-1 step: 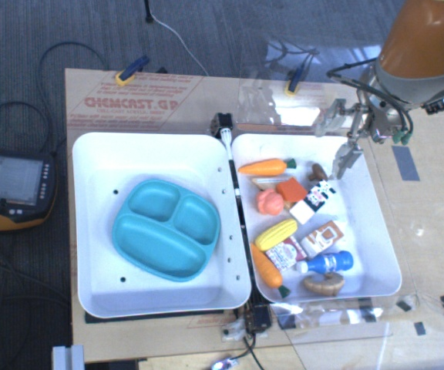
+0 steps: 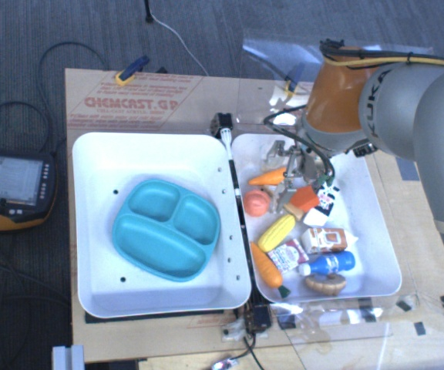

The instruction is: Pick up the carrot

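Observation:
Two carrot-like pieces lie in the right bin [image 2: 384, 230]. A small orange carrot [image 2: 266, 179] rests near the bin's upper left. A longer carrot [image 2: 265, 265] with a green tip lies along the left wall near the front. My gripper [image 2: 290, 169] hangs low over the upper part of this bin, just to the right of the small carrot and seemingly touching its right end. The grey arm with its orange band [image 2: 338, 99] comes in from the upper right and hides the bin's far edge.
A peach ball [image 2: 257, 203], an orange-red block [image 2: 304, 199], a corn cob [image 2: 276, 231], a packet [image 2: 287, 255], a small carton [image 2: 327, 240], a blue bottle [image 2: 330, 264] and a brown piece [image 2: 326, 285] crowd the right bin. The left bin [image 2: 91, 160] holds a blue divided tray [image 2: 168, 228].

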